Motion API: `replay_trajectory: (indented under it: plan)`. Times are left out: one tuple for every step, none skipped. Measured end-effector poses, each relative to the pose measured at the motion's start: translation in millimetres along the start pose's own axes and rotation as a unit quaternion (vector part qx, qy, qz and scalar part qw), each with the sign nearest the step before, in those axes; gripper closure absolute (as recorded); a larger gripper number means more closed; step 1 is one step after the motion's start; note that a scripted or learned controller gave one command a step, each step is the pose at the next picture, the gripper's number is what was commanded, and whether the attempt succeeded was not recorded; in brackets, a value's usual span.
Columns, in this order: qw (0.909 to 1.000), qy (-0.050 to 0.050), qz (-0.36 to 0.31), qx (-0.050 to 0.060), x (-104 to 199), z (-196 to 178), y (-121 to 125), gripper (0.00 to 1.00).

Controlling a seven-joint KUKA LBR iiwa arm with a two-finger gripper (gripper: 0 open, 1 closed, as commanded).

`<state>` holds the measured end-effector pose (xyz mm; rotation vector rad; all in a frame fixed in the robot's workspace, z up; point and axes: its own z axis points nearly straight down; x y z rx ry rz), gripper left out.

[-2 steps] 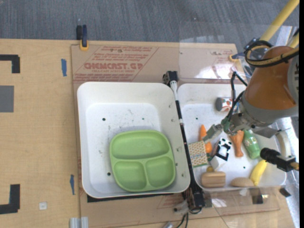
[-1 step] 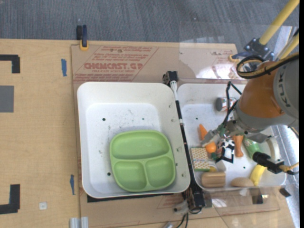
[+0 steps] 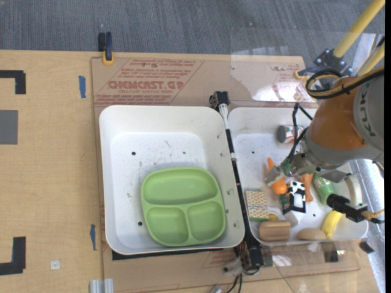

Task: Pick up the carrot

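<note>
From above, two white bins sit side by side on the bench. The left bin [image 3: 122, 163] holds a green divided plate [image 3: 183, 205] toward its six o'clock edge.

The arm [image 3: 339, 124], grey with its orange band, comes in from three o'clock and hangs over the right bin [image 3: 253, 136]. Its gripper [image 3: 293, 173] is down among the clutter near the bin's middle, but the wrist and cables hide the fingertips, so I cannot tell how wide the jaws stand or whether they have anything.

The carrot [image 3: 270, 163] looks to be the thin orange piece at about nine o'clock from the gripper, lying near it; whether they touch I cannot make out. Just below it is a rounder orange thing [image 3: 280, 187], beside a black-and-white tag [image 3: 295, 195].

A patterned sponge-like block [image 3: 257, 204] lies toward seven o'clock of the bin, a wooden cylinder [image 3: 274, 230] at six o'clock, and a banana [image 3: 332, 223] toward five o'clock. A grey knob-like thing [image 3: 284, 133] sits near twelve o'clock.
</note>
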<state>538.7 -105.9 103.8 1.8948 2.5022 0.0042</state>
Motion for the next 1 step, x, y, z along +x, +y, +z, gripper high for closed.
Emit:
replay_trajectory:
  plan:
    - [1.0,0.0,-0.007,-0.004,67.2,-118.8,15.7,1.0]
